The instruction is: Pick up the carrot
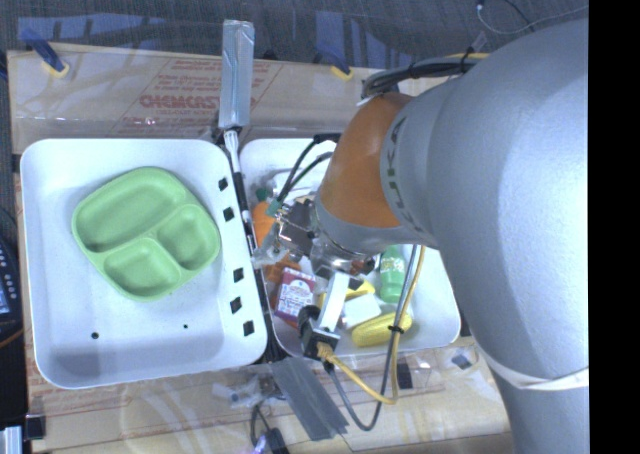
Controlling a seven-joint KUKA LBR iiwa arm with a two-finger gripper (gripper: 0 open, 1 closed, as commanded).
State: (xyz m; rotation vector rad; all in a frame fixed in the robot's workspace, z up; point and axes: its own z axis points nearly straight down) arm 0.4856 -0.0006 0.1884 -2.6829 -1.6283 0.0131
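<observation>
The carrot (pixel 261 226) shows as a small orange piece at the left edge of the right bin (pixel 268 157), close to the wall between the bins. The arm's grey and orange wrist hangs over that bin and hides most of it. My gripper (pixel 283 242) is low in the bin, right beside the carrot on its right side. Part of the carrot is covered by the gripper body and cables.
The left bin (pixel 60 342) holds a green divided plate (pixel 147 232). In the right bin lie a red packet (pixel 293 294), a yellow item (pixel 375 328) and a green bottle (pixel 391 277). Cables loop over the bin's front edge.
</observation>
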